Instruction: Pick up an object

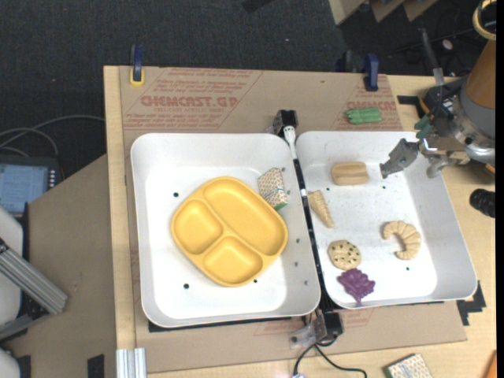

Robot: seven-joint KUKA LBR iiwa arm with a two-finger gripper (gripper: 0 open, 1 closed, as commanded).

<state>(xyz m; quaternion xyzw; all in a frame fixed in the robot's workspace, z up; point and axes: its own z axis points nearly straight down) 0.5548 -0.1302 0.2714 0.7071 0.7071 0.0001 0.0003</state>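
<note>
Desk (236, 93) covered in printed cardboard, two shallow white bins side by side. Left bin (150, 211) holds a yellow divided plate (228, 231) — three compartments, lying at a slant — and a small patterned object (272, 186) just beside the plate's upper right edge, near the wall between the bins.

Right bin (449, 242): tan bread roll (349, 173) near the top; cone-shaped piece (320, 208) by the left wall; croissant (402, 239) toward the right; cookie (344, 253) lower down, with a purple grape bunch (356, 283) just below it.

Green object (364, 116) lies on the cardboard above the right bin.

Claw (417, 157) hangs over the right bin's upper right part, fingers spread, pinching nothing — one finger (398, 159) points toward the bread roll, near it but apart.
</note>
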